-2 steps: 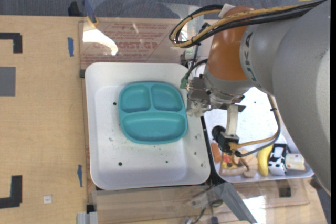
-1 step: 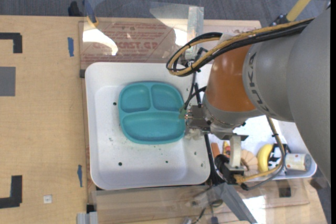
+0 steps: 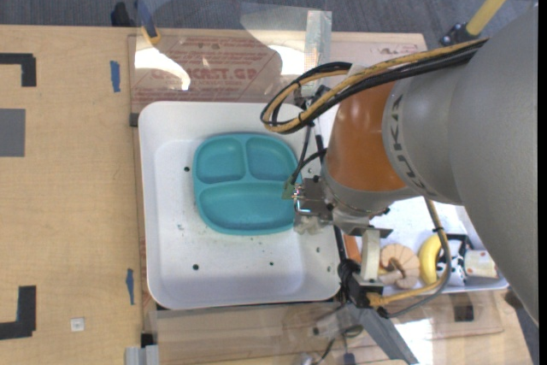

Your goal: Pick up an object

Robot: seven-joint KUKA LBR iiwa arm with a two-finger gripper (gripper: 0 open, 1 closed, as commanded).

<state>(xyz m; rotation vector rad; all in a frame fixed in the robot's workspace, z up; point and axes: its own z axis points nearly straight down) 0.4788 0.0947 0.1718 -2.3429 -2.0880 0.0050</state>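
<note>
Your gripper (image 3: 301,209) sits at the right edge of the teal divided plate (image 3: 244,182) in the left bin (image 3: 162,209); grip state can't tell, arm (image 3: 444,132) covers it. Right bin mostly hidden: banana (image 3: 430,259) and a tan obj (image 3: 399,261) peek out.

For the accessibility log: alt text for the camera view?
A grey and orange robot arm reaches from the right over a white bin holding a teal divided plate. A second bin to the right has a banana and other small items.
</note>
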